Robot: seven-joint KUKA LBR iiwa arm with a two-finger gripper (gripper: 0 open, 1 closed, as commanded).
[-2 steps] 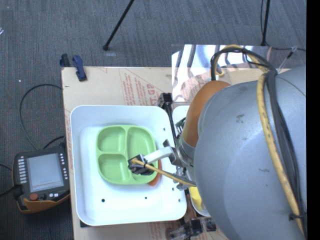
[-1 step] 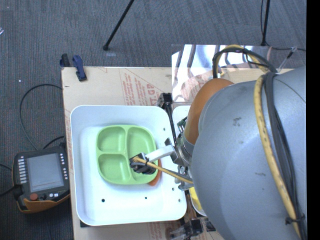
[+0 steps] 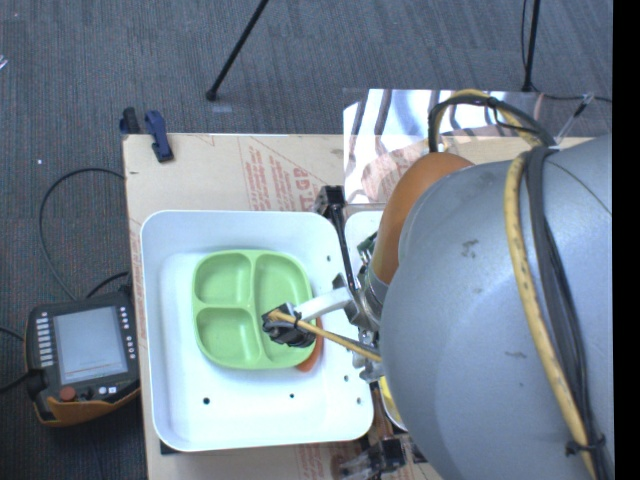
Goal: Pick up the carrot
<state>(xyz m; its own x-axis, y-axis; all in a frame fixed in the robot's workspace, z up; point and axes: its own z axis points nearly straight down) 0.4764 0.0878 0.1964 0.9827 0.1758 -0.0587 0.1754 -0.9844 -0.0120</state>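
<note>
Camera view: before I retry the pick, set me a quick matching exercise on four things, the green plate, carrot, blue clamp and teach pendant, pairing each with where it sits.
Things:
1. green plate
2. carrot
3. blue clamp
4. teach pendant

Places:
A. on the floor, left of the bench
B. at the bench's far left corner
C. lying flat in the left bin
D. at the plate's near right corner, partly hidden

Pairs: 1-C, 2-D, 3-B, 4-A
</note>
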